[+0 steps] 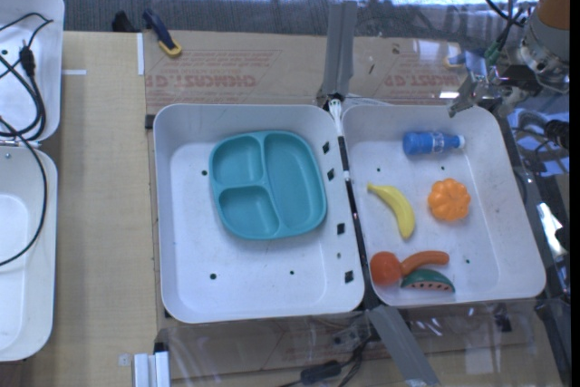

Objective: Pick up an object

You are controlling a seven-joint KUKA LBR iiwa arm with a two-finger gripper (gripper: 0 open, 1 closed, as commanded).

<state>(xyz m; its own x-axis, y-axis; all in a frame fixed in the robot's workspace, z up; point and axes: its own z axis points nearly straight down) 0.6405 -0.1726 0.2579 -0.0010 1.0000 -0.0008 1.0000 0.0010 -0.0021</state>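
- The two-finger gripper [471, 95] hangs over the far right corner of the right white bin [507, 281]; I cannot tell the state of its fingers.
- The blue plastic bottle [432, 142] lies nearest to it, apart from it.
- The yellow banana [395, 208] lies beside the orange pumpkin [449, 200].

- The arm [553, 14] is cut off by the top and right edges, so just its wrist end shows, at the far right corner.
- The gripper [473, 95] is small and tangled among cables; its fingers cannot be made out.
- The watermelon slice [428, 281] partly covers the carrot [424, 260] at the near side of the right bin [507, 195].
- The white tubs [27, 195] at the left are cut off by the left edge.
- The printing on the blue bottle [431, 142] is too small to read.
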